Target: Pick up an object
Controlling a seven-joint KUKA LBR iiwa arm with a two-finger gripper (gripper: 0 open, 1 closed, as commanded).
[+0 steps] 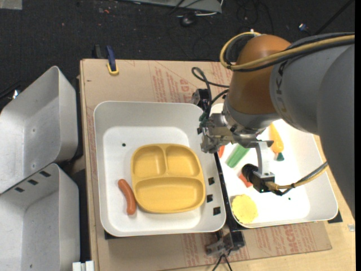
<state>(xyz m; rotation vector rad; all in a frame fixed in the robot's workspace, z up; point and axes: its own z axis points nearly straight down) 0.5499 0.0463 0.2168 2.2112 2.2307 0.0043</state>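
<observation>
My gripper [211, 141] hangs over the wall between the two bins, under the grey arm with its orange band [256, 75]. Right beside it in the right bin [316, 205] lie a green block [237, 155] and a small red piece [221, 150]. Further right a yellow-orange item [276, 138] sits partly under the arm, next to a small green bit [280, 156]. A round yellow piece [245, 207] rests near that bin's front edge, and a red piece [244, 179] lies by a black cable fitting. Nothing shows between the gripper's fingers.
The left bin [107, 151] holds a yellow divided plate [168, 178] and a brown sausage [127, 196] along its left side. Both bins sit on a cardboard sheet [146, 81]. Grey housings [34, 129] stand at the left. Cables trail over the right bin.
</observation>
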